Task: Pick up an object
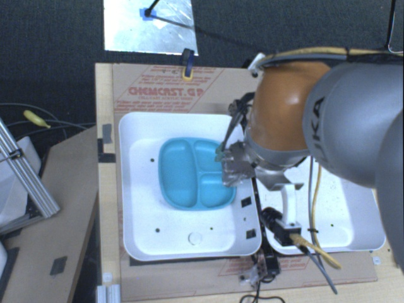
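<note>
1. Nearest me, along the front edge of the desk (170, 283), a yellow cable (319, 250) and a black fitting (278, 227) hang off the arm, just over the seam between the two bins.
2. The left bin (142, 232) sits on a brown board; near its front wall there is a small pale disc (195, 238) lying flat on the white floor.
3. In the middle of that bin lies the blue divided plate (186, 175), flat, with three compartments facing up. This is the only sizeable thing in there to pick.
4. The jaws (228, 166) sit low at the plate's right rim, right against its edge. From where I stand I cannot tell whether they are spread or pressed together, or whether they have the rim between them.
5. Above them the arm (353, 125), grey with its orange band, covers most of the right bin (353, 229).
6. Farther back, the board's red lettering (165, 92) shows, then a yellow-and-black clip (187, 65) at its rear edge.
7. Farthest off, a shiny sheet (148, 17) lies on the dark floor.
</note>
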`<state>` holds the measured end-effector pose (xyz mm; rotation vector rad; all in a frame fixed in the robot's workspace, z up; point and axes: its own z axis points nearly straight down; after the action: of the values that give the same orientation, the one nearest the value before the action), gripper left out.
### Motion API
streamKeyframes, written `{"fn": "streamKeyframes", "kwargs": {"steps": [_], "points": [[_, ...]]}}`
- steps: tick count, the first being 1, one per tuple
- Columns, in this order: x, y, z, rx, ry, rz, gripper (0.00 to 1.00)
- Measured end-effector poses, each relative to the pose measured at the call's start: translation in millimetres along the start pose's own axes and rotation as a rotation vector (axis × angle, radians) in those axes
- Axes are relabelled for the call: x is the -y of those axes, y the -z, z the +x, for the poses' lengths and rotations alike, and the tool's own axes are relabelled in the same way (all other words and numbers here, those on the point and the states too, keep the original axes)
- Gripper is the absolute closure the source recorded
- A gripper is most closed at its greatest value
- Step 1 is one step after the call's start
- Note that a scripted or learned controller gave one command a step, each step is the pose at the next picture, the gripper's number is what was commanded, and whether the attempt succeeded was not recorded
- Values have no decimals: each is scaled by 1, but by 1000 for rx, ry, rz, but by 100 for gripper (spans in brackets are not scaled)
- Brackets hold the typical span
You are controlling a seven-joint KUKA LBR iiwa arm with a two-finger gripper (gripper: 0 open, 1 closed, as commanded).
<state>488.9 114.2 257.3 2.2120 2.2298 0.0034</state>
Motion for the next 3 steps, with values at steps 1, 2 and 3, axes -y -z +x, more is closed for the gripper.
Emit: {"fn": "streamKeyframes", "kwargs": {"steps": [1, 2, 3], "points": [[-1, 10, 0, 0, 6, -1, 100], [-1, 21, 0, -1, 11, -3, 100], [-35, -87, 29, 2, -1, 8, 100]]}}
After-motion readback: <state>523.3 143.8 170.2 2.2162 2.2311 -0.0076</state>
